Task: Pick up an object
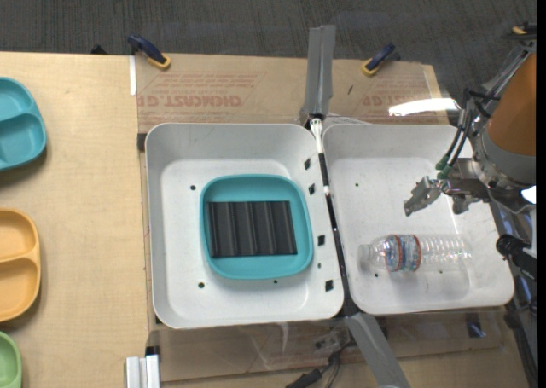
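A clear plastic bottle (418, 254) lies on its side on the floor of the right-hand bin (375, 165), toward the bin's 6 o'clock edge, its cap end pointing to 9 o'clock and its blue-tinted label wrapped around the half nearer the cap. Just up from it, at about 12 o'clock from the bottle, the claw (421, 197) hangs over the bin's bare floor, apart from the bottle and with nothing between its fingers; whether those fingers are apart or together cannot be told from this angle. The grey arm (503, 156) with its orange band reaches in from 3 o'clock, thin cables running down to the wrist. The left-hand bin (171, 207), touching the right one along a shared middle edge, carries a teal tray (256, 269) with a dark ribbed insert (253, 228), sitting near the bin's centre. Both bins rest on a brown cardboard sheet (222, 92) clamped at 12 o'clock by two blue-and-orange clips (148, 51). On the pale wooden worktop (77, 122) at 9 o'clock lie a teal divided plate (17, 135), an orange one (17, 263) below it, and the edge of a green one (7, 361) at 7 o'clock.
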`<state>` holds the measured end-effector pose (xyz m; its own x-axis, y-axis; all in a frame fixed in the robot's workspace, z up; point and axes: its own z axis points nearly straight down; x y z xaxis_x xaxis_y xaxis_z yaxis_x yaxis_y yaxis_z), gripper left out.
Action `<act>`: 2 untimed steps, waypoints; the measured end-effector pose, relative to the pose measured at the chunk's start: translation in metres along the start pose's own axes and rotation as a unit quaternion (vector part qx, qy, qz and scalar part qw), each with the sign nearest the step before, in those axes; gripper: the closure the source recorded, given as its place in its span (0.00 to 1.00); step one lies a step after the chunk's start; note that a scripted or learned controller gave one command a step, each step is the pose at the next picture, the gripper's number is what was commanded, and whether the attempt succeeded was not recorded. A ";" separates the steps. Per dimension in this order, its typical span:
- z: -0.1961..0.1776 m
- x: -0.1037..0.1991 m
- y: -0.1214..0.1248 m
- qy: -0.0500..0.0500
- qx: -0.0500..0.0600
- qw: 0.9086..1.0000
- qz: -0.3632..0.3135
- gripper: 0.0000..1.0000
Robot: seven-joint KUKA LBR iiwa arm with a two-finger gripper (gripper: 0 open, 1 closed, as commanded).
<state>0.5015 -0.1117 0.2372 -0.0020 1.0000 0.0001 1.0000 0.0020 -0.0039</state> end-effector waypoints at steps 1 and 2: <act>-0.008 -0.001 0.000 0.000 0.001 1.000 0.001 1.00; -0.008 -0.001 0.000 0.000 0.001 1.000 0.001 0.00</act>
<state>0.5019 -0.1122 0.2452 -0.0003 1.0000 -0.0005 1.0000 0.0003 -0.0066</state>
